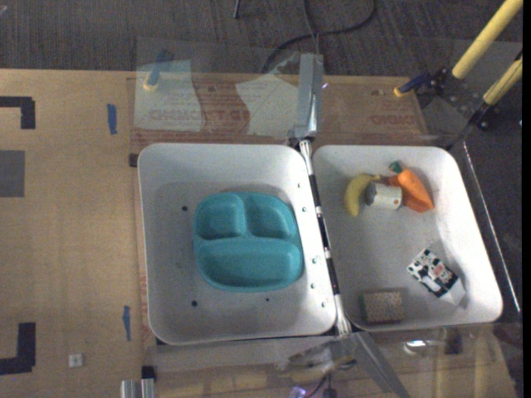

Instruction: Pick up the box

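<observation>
The box (432, 273) is small, white with a black pattern, and lies flat and turned at an angle in the near right part of the right bin (465, 222). It touches no other object. A tan speckled block (382, 306) lies to its left by the bin's near wall.
At the back of the right bin a yellow banana (358, 194), a small grey-white cylinder (384, 196) and an orange carrot (413, 189) lie bunched together. The left bin (162, 247) holds a teal divided plate (246, 240). Yellow-handled tools (489, 27) stand beyond the bench's far right corner.
</observation>
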Robot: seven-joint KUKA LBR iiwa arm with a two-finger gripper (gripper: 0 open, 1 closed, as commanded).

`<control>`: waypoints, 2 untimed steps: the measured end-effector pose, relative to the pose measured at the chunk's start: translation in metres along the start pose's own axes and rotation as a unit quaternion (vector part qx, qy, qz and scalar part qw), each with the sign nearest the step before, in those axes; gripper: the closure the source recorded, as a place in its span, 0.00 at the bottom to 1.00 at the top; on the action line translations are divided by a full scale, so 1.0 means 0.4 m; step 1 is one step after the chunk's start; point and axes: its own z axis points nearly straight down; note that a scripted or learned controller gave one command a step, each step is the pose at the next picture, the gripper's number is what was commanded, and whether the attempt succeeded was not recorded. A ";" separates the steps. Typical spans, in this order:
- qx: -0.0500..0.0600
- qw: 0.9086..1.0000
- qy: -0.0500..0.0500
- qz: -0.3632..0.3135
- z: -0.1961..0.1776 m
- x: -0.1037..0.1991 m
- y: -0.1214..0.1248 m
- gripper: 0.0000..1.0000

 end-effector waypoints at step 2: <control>-0.002 1.000 0.001 -0.001 -0.053 0.002 0.003 1.00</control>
